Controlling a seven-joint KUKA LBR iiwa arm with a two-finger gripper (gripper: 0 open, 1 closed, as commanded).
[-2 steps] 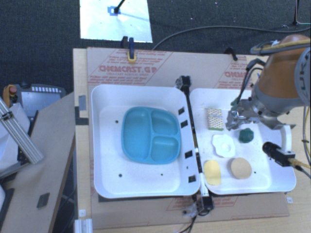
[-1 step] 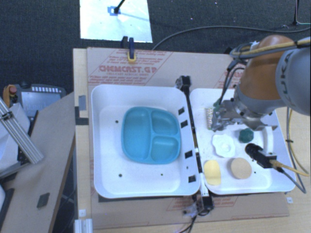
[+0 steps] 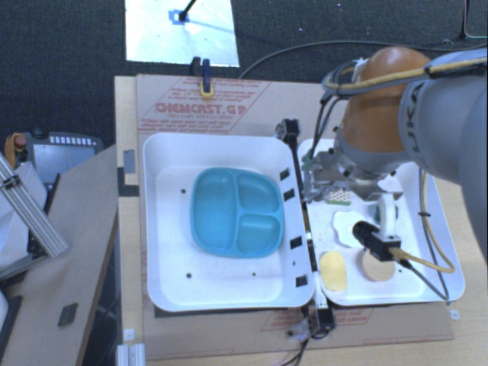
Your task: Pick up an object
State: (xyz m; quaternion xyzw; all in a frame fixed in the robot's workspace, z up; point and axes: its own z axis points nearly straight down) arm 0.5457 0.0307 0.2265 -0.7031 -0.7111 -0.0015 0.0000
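Lying nearest, a yellow piece and a tan disc sat in the right bin, with a white piece just behind. Farther back the arm hung over them. A blind descent could land between them and lift nothing. The blue plate filled the left bin.

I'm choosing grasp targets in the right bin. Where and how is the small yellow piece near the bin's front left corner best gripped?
The yellow piece lies flat in the right bin, an upright oval close to the divider wall. Probably best to come straight down and close across its narrow width at the middle. The wall on its left leaves little room for a finger, so nudging in from the open right side looks safer.
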